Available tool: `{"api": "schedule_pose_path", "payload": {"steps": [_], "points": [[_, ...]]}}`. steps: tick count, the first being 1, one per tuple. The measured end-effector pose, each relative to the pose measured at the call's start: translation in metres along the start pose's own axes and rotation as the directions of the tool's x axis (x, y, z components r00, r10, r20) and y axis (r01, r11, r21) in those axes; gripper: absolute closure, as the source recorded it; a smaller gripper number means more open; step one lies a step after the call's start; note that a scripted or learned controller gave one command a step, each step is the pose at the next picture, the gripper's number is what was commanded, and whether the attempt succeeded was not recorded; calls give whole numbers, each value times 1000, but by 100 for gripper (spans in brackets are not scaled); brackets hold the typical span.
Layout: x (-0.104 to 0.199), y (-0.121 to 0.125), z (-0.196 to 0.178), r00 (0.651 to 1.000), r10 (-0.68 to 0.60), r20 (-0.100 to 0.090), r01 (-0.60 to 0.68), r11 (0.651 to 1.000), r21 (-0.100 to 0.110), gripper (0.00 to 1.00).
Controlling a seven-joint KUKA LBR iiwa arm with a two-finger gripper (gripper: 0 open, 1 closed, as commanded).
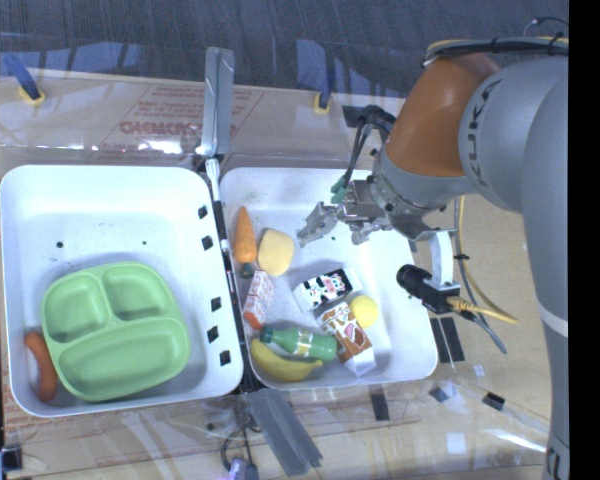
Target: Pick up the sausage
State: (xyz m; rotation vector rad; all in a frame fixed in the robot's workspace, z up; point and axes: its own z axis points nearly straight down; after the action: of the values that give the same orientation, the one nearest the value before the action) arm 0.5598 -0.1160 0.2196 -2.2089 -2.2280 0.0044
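Both white bins (100, 183) look like smooth, faintly glossy plastic, the left one holding a matt green plastic tray (115, 330); beside that tray the sausage (42, 366) looks smooth and slightly shiny, and the gripper (325, 220) looks like dull grey metal

— Any readable text?
— "KUKA" in grey letters on the arm (500, 98), running up the housing just above and right of the gripper (325, 218).
— Anything else?
— Red print on the sheet (160, 118) behind the left bin, well left of the gripper; too blurred to read.
— Packages?
— Printed cartons (345, 328) just below the gripper; lettering too small to make out.
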Motion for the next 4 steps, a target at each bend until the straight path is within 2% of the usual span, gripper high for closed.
{"api": "schedule_pose_path", "payload": {"steps": [1,2,3,4], "points": [[-4,-63,73,870,493,-1,-493,870,2,0],[14,-25,129,878,479,0,-479,878,0,0],[20,-49,129,971,237,-1,-237,971,0,0],[20,50,128,922,388,-1,-388,922,-1,0]]}}
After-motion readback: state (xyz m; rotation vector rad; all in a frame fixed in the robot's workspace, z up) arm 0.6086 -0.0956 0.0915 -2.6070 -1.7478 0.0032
